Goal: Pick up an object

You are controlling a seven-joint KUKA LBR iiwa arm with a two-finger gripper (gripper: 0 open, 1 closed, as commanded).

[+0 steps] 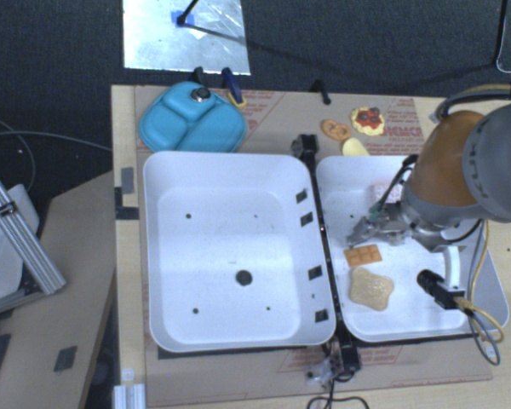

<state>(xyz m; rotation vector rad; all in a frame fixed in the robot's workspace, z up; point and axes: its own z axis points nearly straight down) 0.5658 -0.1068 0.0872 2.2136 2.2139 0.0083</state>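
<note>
The grey arm with its orange band reached in from the right over the right-hand shallow white bin, its two-finger gripper low above the floor. How far the claw stood apart could not be told, nor anything in it. Just below it lay a flat orange waffle-like square, and nearer the front a pale tan lumpy piece. The left white bin stood alongside.

Hand hovers above waffle in right bin.
</note>
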